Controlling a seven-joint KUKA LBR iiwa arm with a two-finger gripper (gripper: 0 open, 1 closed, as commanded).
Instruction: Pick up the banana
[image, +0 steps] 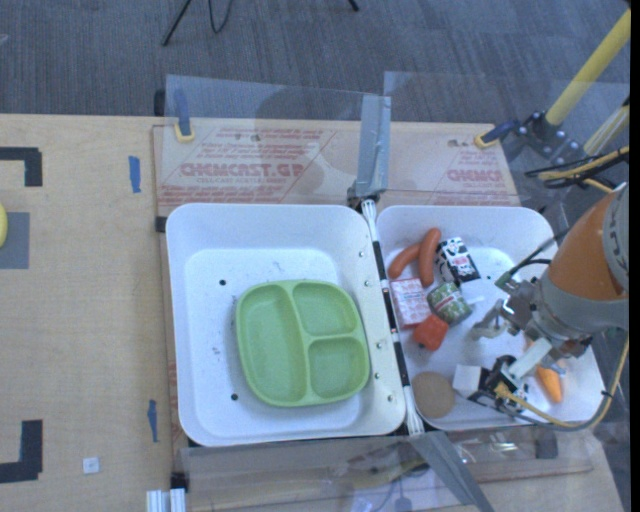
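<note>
The arm holds its claw low in the right bin, its spread impossible to tell

The light was bright and even, coming from above, and shadows were soft and faint. The white bins looked slightly washed out. The clear panels showed pale glare. Fine detail was a little soft

Wooden bench over dark carpet.
Blue tape strips, black corner marks and a printed cardboard sheet lie on the bench; black tripod legs stand on the carpet at the top.
</note>
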